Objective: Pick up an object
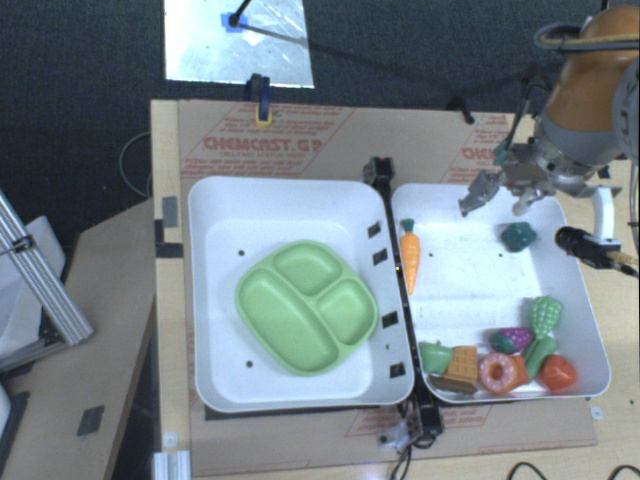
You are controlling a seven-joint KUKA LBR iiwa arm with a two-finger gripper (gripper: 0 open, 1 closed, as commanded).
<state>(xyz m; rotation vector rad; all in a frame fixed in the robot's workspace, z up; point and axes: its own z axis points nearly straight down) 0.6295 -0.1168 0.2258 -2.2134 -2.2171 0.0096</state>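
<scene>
My gripper (499, 200) hangs over the far part of the right bin (455, 298), its two fingers spread wide and open, with nothing between them. A small dark teal object (518, 235) lies just in front of and slightly right of the fingertips, apart from them. An orange carrot (409, 253) lies along the right bin's left wall. Along the near edge are a green pepper (435, 356), a tan waffle piece (462, 368), a pink donut (497, 372), purple grapes (511, 340), a green corn cob (545, 315) and a red tomato (558, 371).
The left bin (230, 218) holds a light green divided plate (305, 306). A black divider with clips (390, 268) runs between the two bins. The middle of the right bin's floor is bare white.
</scene>
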